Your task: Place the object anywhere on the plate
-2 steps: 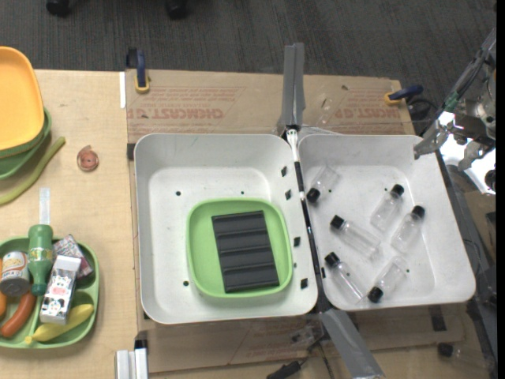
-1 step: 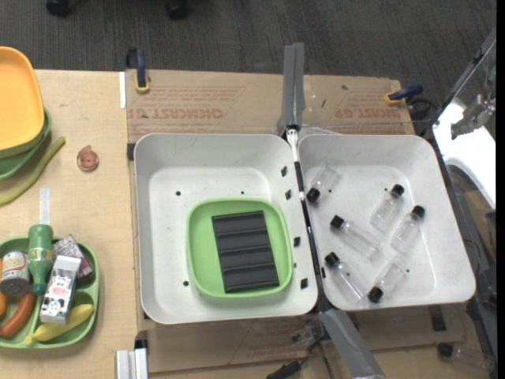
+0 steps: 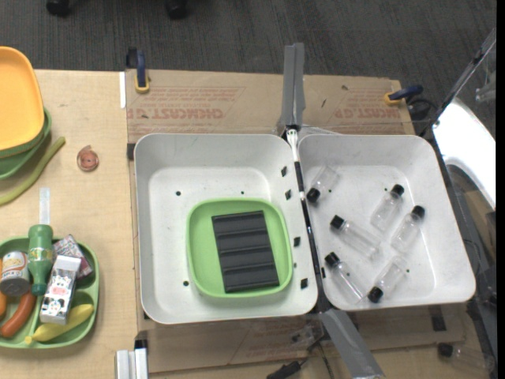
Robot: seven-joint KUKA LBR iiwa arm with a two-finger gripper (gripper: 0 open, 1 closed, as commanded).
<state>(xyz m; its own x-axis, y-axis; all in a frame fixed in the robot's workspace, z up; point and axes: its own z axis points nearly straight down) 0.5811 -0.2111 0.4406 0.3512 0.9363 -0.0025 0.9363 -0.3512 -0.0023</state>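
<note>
Black ridged block (image 3: 245,251) lies flat on the green plate (image 3: 197,243), with a green margin bare all round it. Its long axis runs from the far edge of the left bin (image 3: 158,172) toward the near edge, with its ribs crosswise. The plate sits nearer the bin's near edge, leaving white floor open beyond it. Clear black-capped vials (image 3: 355,239) lie scattered in the right bin (image 3: 426,164). I cannot tell the gripper's state.

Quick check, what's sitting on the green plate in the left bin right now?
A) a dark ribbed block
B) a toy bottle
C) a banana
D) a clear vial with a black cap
A: a dark ribbed block lies on the green plate in the left bin, while the clear vials all lie in the right bin.
</note>
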